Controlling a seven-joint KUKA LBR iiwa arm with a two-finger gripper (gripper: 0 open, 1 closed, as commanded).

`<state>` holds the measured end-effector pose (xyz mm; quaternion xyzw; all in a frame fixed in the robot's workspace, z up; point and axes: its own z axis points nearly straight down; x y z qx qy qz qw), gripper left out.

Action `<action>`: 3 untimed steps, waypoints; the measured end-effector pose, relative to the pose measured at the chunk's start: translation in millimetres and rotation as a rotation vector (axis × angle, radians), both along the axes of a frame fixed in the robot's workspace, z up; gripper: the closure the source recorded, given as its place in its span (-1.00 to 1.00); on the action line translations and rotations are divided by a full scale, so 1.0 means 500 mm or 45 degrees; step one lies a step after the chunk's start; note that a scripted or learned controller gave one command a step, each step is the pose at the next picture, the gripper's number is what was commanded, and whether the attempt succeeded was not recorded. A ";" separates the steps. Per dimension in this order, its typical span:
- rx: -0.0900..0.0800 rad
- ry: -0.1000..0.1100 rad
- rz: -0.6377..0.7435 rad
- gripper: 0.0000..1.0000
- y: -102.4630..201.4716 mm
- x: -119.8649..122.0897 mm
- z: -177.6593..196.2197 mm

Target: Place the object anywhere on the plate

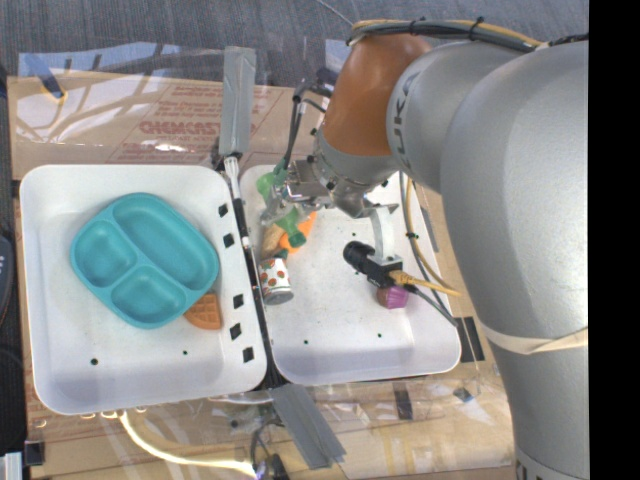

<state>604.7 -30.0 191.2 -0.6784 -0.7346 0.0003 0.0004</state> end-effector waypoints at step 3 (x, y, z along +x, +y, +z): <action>0.000 0.008 0.471 1.00 0.269 -0.003 -0.076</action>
